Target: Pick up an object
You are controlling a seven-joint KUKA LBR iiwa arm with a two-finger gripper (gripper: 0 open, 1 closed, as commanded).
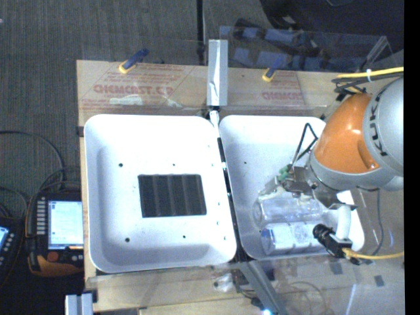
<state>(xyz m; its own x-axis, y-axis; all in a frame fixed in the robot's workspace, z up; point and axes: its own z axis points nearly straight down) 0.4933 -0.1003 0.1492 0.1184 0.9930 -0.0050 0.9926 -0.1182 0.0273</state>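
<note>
Camera view: grey arm (367, 143) with orange band reaches into right bin (262, 136). Pincer (296, 184) is low over clear plastic bottle (289, 210); cannot tell if it is spread or pressed together. Bottle lies on its side right under pincer. Second clear bottle with blue label (289, 236) lies just past it, toward near rim. Left bin (105, 143) far off to side, dark grate (172, 195) in it. My guess: bottle is light, smooth, slippery, squashes easy. Best to grab across round middle, gently.
</note>
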